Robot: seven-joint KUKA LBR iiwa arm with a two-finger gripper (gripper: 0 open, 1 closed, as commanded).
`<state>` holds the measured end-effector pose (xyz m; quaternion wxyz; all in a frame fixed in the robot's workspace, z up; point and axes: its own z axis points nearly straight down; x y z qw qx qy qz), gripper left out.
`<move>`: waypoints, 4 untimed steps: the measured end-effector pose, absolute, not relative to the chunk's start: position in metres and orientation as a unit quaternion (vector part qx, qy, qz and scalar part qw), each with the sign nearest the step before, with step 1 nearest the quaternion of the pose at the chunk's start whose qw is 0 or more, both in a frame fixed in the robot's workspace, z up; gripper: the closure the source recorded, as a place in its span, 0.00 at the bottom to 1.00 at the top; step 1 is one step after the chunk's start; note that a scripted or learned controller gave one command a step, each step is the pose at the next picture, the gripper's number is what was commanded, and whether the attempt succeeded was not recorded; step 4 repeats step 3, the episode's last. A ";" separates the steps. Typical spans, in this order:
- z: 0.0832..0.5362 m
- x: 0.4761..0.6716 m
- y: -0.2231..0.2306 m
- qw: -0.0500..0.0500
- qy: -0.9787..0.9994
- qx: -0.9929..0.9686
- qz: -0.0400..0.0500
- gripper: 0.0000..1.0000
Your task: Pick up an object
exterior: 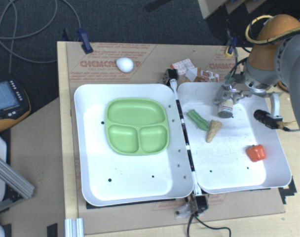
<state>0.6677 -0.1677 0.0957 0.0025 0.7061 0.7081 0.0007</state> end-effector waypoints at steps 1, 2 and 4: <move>0.186 0.659 -0.075 0.001 0.708 0.706 0.001 1.00; 0.228 0.603 -0.049 -0.001 0.707 0.707 0.000 1.00; 0.226 0.574 -0.023 -0.001 0.707 0.707 0.000 1.00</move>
